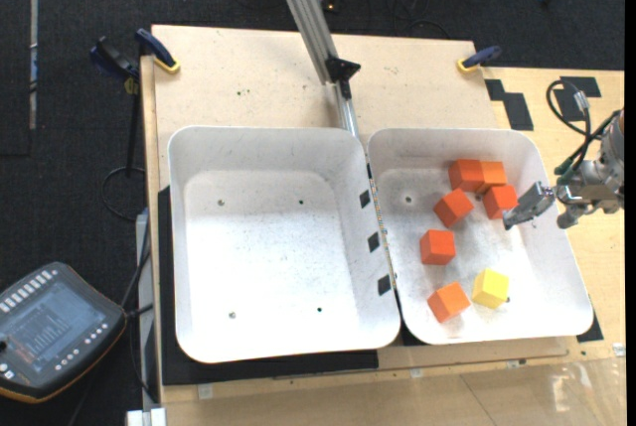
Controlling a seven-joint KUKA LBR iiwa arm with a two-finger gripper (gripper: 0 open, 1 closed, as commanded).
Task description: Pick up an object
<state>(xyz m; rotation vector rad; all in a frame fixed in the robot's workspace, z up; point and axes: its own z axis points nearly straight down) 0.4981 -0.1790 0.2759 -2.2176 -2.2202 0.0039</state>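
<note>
Poised at the right bin's [556, 245] right side, gripper [524, 209] just beside the nearest orange cube [500, 201] lying left of it, finger state impossible to tell.

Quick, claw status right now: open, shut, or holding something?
Claw: cannot be told from this view. It sits over the right bin, beside an orange block, with no block seen in it.

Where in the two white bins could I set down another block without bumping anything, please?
The left bin offers bare floor from wall to wall. In the right bin, the near-left corner beside the divider is free. The middle is crowded: five orange blocks and a yellow block, with the gripper at the far-right cluster.
</note>
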